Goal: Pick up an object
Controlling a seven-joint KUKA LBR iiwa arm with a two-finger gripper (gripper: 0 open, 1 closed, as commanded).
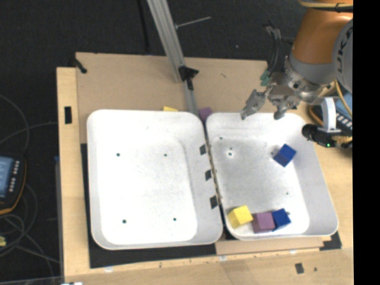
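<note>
Claw (262, 113) hovers over the far rim of the right bin (317, 177), fingers spread apart, nothing between them! Just toward the near side from it, a blue cube (284, 155) sits alone on that bin's floor. Along the bin's near wall line up a yellow cube (240, 216), a purple cube (263, 221) and a second blue cube (281, 218), touching. Left bin (101, 177) lies alongside.

A slanted metal pole (169, 34) crosses the tan board (130, 79) toward the seam between the bins. At the view's left edge a handheld device with a lit screen (10, 180) lies on the dark floor, with thin cables (24, 218) looping beside it.
</note>
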